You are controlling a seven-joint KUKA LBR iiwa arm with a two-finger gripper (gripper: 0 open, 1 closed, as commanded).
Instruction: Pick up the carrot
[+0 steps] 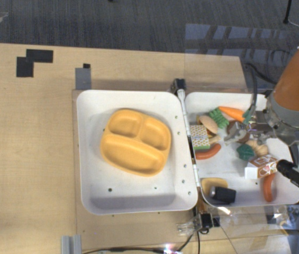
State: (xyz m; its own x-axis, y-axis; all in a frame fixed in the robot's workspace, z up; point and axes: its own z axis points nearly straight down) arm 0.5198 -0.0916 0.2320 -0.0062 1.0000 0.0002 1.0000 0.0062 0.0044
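Lying near the far rim of the right bin, the carrot is an orange taper whose long axis runs roughly across the view, slightly downhill toward the right, with its green leafy top at the left end and its thinner tip pointing toward the arm. The hand sits just beside it, a little nearer the camera and toward the carrot's right end, low over the clutter in the middle of that bin. Its metal parts blur into the toys beneath, so I cannot tell whether it is open or closed, and nothing can be made out gripped in it. The carrot appears to rest free on the bin floor, touching or nearly touching a tan cookie-like piece by its leaves. The move to come, as I judge it, turns on a short shift away from the camera, toward the bin's far wall, with the hand turned so that it closes across the carrot's narrow width instead of along its length. That far wall is close behind the carrot, which may leave little room on that side. Other toys crowd the near side: a dark green piece, a sausage and a small printed box. The yellow divided plate in the left bin lies well apart.
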